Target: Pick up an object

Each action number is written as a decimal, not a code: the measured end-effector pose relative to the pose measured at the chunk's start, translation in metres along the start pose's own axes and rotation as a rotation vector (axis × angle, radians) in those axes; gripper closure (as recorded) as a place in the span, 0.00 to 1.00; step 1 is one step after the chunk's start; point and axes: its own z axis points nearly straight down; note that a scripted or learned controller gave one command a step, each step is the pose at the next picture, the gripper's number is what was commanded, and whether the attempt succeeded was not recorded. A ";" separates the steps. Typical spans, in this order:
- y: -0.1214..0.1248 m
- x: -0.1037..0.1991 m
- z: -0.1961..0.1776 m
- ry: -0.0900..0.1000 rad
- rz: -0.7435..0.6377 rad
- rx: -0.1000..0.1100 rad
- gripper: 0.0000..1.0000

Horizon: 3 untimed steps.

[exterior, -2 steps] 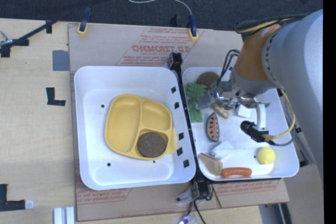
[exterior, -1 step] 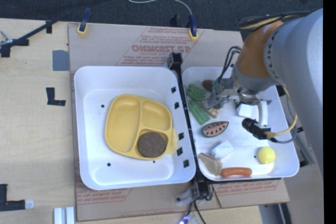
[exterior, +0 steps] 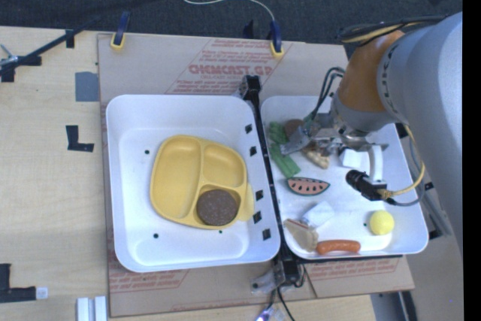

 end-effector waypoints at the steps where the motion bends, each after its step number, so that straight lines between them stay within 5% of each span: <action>1: 0.051 0.000 0.015 0.007 -0.003 0.015 0.00; 2: 0.051 -0.001 0.002 0.004 -0.003 0.010 1.00; 3: 0.011 0.055 -0.088 0.012 -0.005 0.015 1.00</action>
